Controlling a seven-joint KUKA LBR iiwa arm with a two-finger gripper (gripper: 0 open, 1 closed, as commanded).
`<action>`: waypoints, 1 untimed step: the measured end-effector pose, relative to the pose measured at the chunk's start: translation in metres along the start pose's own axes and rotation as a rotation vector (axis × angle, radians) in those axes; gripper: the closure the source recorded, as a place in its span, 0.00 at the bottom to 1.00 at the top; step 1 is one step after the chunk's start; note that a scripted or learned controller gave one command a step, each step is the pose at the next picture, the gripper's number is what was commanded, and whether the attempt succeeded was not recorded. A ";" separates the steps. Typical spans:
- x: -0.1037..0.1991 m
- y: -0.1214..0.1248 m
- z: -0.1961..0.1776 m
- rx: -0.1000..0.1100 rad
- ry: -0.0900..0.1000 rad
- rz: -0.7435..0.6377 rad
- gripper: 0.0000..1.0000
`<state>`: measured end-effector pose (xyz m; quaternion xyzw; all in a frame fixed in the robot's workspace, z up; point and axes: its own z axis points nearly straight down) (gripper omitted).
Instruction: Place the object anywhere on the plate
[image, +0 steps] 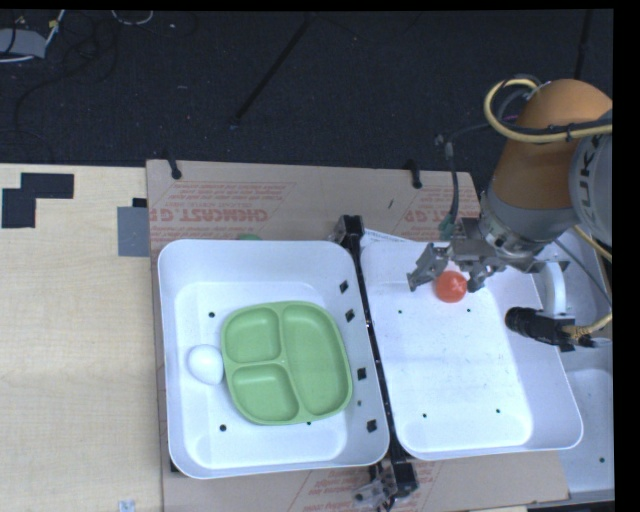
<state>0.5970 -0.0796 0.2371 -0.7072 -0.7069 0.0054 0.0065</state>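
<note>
- The tool (449, 274) sits in the upper right of the frame, over the right bin (470, 400), fingers spread around the red ball (451, 287); a firm grip cannot be confirmed.
- The ball is well apart from the green plate (285, 360), lower left.
- Being round, it shows no long axis or heading.
- A white egg (205, 364) touches the plate's left edge.

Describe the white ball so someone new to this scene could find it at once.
Start at the left bin, which holds a green plate with three compartments. The white ball lies on the bin floor against the plate's left edge. It is small and plain white, unlike the orange-red ball in the right bin.
</note>
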 end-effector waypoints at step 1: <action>0.000 0.002 -0.008 -0.013 -0.001 -0.002 0.00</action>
